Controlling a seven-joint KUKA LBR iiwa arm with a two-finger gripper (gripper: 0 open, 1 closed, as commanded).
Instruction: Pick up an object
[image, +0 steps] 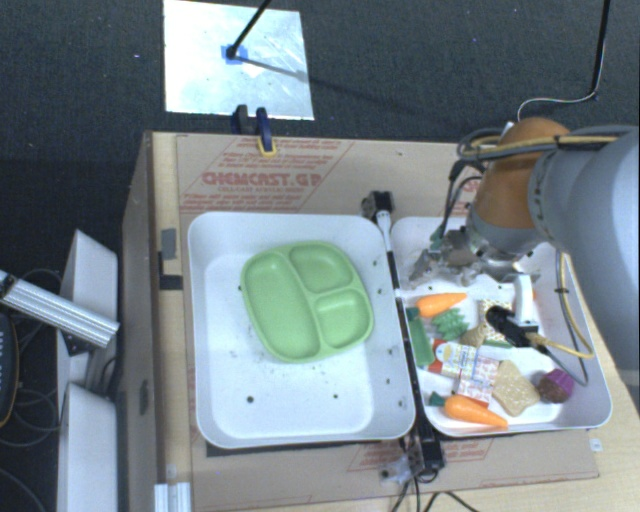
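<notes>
The likeliest object for this pick, in our judgement, is the upper carrot (441, 303), a toy with a green top. It lies in the back half of the right bin (590, 400), close to the wall shared with the other bin. The claw (447, 260) hangs just behind it, low over the bin's far end. The wrist hides its working end, so we cannot tell how far open it is or whether it has hold of anything.

The crowding is the main risk. A green leafy toy (450, 325) sits right against the carrot. A printed packet (470, 365) lies just past that, so a descent slightly off line could catch two things or push the carrot away. The carrot is round and tapered, and we expect it could roll or slip out of a squeeze. The nearby wall also leaves little room on that side.

Further forward lie a cracker (513, 388), a small purple toy (555, 383) and a lower carrot (474, 409), all close together. The left bin (230, 400) carries a green divided plate (305, 300), well apart from the claw. Both bins rest on a printed cardboard sheet (260, 178) on the tabletop.
</notes>
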